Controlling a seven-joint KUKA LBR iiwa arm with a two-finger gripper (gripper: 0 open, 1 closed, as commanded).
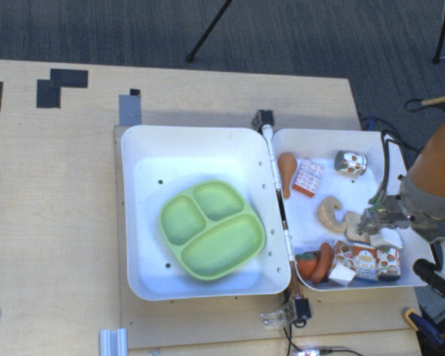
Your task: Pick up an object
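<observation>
Gripper (pixel 372 221): low in right bin (pixel 311 143); finger state cannot be told. Tan curved pastry (pixel 329 213) lies just left, arching toward it.

A single fixed camera looks down from above the pale wooden bench (pixel 52 221), tilted slightly so the dark grey carpeted floor (pixel 133 13) fills the band toward 12 o'clock. It sits far enough back to take in both shallow white plastic bins (pixel 144 154) whole, side by side. The grey arm with its orange band (pixel 437 165) enters from 3 o'clock, probably cropped by the frame edge.
</observation>
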